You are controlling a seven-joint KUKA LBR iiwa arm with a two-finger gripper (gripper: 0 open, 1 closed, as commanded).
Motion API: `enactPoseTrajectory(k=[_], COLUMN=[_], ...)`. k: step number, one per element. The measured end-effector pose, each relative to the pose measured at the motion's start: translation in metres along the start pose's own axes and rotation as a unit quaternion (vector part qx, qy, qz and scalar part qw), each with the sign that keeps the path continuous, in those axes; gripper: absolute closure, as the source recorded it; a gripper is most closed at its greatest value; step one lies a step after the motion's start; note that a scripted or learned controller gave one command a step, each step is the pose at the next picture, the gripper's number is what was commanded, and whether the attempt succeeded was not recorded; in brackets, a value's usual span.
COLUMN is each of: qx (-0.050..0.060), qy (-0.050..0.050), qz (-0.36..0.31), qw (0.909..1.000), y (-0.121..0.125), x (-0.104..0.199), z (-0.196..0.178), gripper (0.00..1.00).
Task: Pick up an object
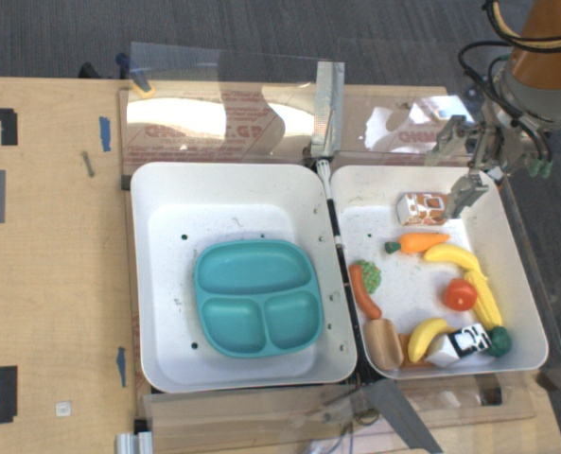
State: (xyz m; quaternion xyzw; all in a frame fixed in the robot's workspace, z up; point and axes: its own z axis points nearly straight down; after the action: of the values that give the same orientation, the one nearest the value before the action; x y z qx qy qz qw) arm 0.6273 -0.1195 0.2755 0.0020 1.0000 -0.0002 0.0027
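Above, we see the grey two-finger gripper (469, 189) hanging over the right shallow white bin (520, 282), beside the small orange-and-white carton (421, 208); its grip we cannot tell.

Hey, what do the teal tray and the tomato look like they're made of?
The teal tray looks like moulded plastic with a matte, even finish: one uniform colour and rounded compartment ridges. The tomato seems to be glossy toy plastic, judging by its small bright highlight, though rubber or vinyl can't be ruled out.
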Motion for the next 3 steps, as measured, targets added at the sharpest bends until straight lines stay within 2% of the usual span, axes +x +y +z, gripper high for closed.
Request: enactPoseTrajectory(k=[1, 2, 3], qx=[-0.002, 0.001, 0.000], qy=[0.005, -0.003, -0.002], qz=[-0.074, -0.088, -0.062], qw=[0.9973, 0.9961, 0.9981], y=[-0.014, -0.015, 0.022], x=[-0.021, -0.001, 0.016], z=[0.104, 0.178, 0.186], gripper=[0.00, 0.00, 0.00])
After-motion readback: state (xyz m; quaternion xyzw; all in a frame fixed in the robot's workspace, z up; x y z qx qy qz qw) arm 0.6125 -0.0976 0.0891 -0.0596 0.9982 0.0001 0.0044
